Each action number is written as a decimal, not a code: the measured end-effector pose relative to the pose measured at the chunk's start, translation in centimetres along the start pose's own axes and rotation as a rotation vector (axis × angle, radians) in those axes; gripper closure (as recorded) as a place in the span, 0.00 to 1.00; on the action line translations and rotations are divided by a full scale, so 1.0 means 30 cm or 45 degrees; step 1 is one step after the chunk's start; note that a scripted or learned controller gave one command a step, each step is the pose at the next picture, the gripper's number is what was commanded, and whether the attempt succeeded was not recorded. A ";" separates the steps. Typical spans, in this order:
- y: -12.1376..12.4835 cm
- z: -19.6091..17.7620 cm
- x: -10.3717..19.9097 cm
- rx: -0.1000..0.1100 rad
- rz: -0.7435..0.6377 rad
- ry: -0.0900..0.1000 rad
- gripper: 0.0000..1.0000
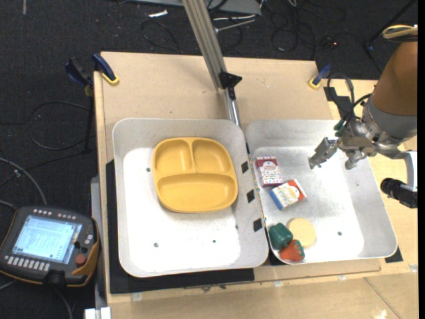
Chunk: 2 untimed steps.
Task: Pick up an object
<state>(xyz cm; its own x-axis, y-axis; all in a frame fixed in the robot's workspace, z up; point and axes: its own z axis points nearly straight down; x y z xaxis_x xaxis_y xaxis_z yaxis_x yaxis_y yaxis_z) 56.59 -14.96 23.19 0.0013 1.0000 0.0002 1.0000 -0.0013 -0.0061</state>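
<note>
The right bin (358, 234) holds a small red-and-white box (268, 171), an orange, white and blue carton (287, 195), a pale yellow disc (302, 230), a green toy pepper (279, 233) and a red toy piece (292, 250). My gripper (336, 157) hovers over the bin's upper right part, to the right of the box and above the carton. Its two fingers are spread open and nothing sits between them.
A yellow divided plate (195, 175) lies in the left bin (133, 198). A slanted metal pole (211, 42) rises from the back between the bins. A teach pendant (46, 244) rests off the bench at lower left.
</note>
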 end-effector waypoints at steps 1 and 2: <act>-0.027 0.158 -0.007 -0.001 0.000 0.000 0.00; -0.015 0.370 -0.008 0.000 -0.001 0.001 0.00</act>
<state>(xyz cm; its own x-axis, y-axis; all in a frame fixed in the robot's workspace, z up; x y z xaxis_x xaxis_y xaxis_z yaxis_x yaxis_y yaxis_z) 56.08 -15.20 12.11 0.0002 1.0000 0.0011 1.0000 -0.0002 -0.0062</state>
